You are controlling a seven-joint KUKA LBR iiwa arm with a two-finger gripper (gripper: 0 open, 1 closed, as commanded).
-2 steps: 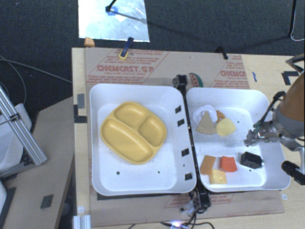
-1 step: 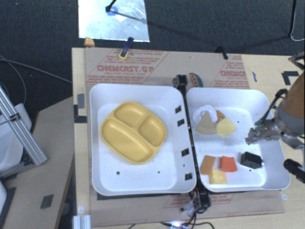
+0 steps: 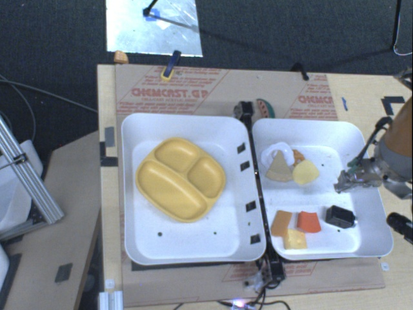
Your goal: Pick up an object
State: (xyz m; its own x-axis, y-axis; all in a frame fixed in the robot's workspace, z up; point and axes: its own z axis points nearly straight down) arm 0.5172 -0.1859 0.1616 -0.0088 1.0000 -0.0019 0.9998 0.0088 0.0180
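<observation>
Two white bins sit on cardboard: left bin [image 3: 129,192] holds a yellow divided plate [image 3: 181,178]; gripper [image 3: 342,185], finger state unclear, hovers over the right bin [image 3: 368,228] beside a black block [image 3: 340,216].

You are looking at a robotics lab bench: a cardboard sheet [image 3: 226,86] printed CHEMCAST lines the worktop under two white bins [image 3: 129,192], an aluminium extrusion frame [image 3: 29,179] stands at left, and cables [image 3: 271,44] cross dark carpet [image 3: 51,31] above.
</observation>
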